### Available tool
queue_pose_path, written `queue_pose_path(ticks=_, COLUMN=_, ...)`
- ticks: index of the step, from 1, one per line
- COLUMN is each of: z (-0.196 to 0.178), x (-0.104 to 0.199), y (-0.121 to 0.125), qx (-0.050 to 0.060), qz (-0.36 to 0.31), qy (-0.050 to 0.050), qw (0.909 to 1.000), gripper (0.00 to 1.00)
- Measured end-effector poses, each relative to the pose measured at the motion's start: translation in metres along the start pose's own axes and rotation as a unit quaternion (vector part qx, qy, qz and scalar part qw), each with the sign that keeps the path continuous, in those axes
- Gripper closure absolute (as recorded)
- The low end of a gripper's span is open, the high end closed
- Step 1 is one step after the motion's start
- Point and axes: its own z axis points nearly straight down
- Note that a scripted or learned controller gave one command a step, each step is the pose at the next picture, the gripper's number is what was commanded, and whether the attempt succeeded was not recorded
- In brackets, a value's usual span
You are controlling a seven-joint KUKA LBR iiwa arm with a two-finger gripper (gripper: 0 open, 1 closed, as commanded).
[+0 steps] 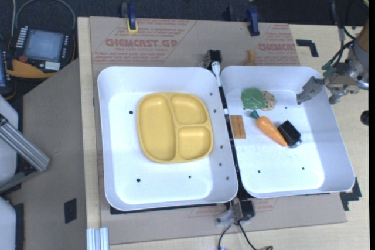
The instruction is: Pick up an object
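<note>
Yellow tray [174, 126] in the left bin [117, 184]; carrot [271, 129], black block [289, 133] and green toy [254, 98] in the right bin [281, 178], where the gripper [321, 92] hangs at the far-right rim, fingers [307, 91] spread, grasping nothing.

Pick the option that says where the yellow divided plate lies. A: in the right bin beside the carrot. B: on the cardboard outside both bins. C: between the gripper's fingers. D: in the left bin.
D: the yellow divided plate lies flat inside the left bin, while the carrot lies in the right bin, and the gripper hangs over that bin's far right edge, apart from the plate.
</note>
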Motion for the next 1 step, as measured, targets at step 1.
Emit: queue_pose_path(ticks=1, z=-0.0072, x=0.0005, y=0.0029, qx=-0.007, qz=-0.002, qy=-0.002, qw=1.0000, gripper=0.00)
